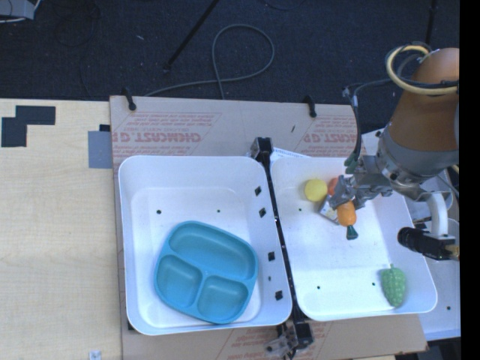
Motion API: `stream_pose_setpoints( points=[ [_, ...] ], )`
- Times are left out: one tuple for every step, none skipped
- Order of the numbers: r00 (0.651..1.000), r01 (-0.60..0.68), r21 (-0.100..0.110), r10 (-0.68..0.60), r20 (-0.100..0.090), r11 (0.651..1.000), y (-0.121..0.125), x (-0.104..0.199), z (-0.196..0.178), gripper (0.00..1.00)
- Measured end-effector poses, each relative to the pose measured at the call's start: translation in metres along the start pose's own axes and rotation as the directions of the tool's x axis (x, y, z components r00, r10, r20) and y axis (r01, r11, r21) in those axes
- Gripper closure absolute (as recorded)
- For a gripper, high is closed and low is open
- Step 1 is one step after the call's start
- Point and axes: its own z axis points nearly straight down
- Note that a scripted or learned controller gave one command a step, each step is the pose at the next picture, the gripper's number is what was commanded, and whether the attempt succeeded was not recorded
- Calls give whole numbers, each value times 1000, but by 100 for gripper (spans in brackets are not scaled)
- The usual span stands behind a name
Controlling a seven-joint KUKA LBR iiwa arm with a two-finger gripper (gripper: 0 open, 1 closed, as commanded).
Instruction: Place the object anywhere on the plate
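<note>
Hovering over right bin: hand, low among toys; finger state cannot tell. Toy carrot, orange with green tip, just under hand. Yellow ball beside it. Green toy near front corner. Blue three-compartment plate in left bin.

Left bin holds a blue three-compartment plate, lying flat near its front edge. Right bin has a yellow ball near the divider, a green bumpy piece at the front right corner, and an orange carrot-like toy with a green tip. Claw sits low over the right bin, right at the orange toy; can't tell if it grips it.
</note>
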Motion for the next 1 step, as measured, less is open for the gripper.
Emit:
stream_pose_setpoints(
  points=[
    [1000, -2, 1, 2, 1, 1000, 2, 43, 14, 100]
  ],
)
